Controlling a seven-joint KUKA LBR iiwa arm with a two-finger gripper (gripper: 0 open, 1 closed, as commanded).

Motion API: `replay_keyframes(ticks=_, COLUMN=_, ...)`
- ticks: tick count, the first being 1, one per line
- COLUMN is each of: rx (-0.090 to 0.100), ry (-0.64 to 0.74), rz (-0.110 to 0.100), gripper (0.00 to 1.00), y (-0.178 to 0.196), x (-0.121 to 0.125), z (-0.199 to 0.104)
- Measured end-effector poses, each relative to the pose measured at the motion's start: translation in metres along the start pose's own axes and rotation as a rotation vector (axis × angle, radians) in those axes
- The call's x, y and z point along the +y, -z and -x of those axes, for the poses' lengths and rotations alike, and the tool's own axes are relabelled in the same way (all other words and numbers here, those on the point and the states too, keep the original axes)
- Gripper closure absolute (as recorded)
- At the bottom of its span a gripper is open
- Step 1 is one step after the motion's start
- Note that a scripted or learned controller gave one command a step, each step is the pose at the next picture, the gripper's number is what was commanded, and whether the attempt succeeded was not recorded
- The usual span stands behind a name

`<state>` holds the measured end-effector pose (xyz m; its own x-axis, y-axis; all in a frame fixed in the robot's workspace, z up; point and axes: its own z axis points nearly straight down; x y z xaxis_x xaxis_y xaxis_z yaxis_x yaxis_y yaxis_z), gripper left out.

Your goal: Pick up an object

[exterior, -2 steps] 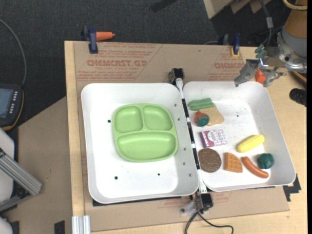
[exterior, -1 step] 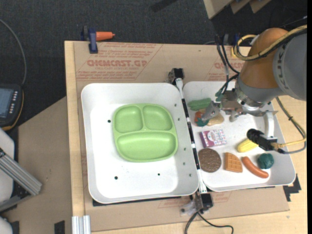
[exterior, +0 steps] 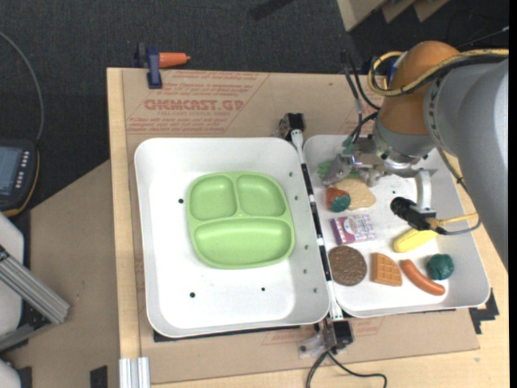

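Your gripper (exterior: 355,162) sits low at the right white bin's (exterior: 477,285) far end, right above the pale tan bread-shaped toy (exterior: 358,194). Can't tell its state from here.

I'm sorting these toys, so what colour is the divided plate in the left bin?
Light green; the divided plate shows best in the camera view.

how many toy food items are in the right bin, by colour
brown or tan: 3, round patty, waffle, pale bread piece
orange-red: 2, sausage, small red piece
yellow: 1, corn-like piece
dark green: 1
pink-purple packet: 1
total: 8
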<state>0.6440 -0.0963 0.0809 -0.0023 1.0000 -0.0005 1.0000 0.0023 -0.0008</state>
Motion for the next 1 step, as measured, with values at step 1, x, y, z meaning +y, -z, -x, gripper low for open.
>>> replay_keyframes(ticks=1, rx=-0.001, ry=0.000, rz=0.005, gripper=0.00, y=0.0041, x=0.0237, z=0.0010)
